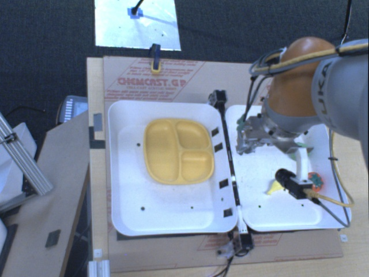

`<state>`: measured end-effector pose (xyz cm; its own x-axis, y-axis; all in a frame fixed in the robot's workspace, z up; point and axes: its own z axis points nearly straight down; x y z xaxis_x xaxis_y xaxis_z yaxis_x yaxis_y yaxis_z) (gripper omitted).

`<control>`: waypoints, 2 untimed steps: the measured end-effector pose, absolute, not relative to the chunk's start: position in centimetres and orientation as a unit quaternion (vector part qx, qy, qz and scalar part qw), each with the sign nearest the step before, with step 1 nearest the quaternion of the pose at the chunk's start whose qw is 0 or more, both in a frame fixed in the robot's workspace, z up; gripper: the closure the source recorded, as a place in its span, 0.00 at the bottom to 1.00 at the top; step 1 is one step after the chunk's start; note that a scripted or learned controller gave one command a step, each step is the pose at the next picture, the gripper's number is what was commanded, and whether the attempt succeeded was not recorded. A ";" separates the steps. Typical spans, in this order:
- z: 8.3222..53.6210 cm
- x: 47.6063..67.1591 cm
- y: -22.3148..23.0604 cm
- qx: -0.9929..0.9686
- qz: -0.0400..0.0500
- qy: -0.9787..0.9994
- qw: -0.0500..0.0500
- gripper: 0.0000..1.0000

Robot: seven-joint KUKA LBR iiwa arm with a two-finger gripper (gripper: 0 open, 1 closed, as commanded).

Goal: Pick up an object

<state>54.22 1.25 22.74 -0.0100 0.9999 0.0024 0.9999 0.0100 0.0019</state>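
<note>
Hovering near the left wall of the right bin, the end effector has the small yellow object toward the bin's near edge, slightly rightward. Whether the end effector is apart or together, I cannot tell.

The left bin and the right bin are finished in plain white, and a divided plate of pale, even yellow is seen in the left one. In the right bin a small bright yellow piece and a little orange item tipped with green are shown. The arm is coloured grey with an orange band, and the tan tabletop is printed with red lettering.
</note>
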 end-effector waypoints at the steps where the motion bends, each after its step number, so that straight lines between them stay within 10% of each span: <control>1: 22.2 54.2 5.7 -0.704 -0.001 -0.710 0.000 1.00; 2: 21.3 54.2 10.8 -0.704 -0.001 -0.711 0.001 1.00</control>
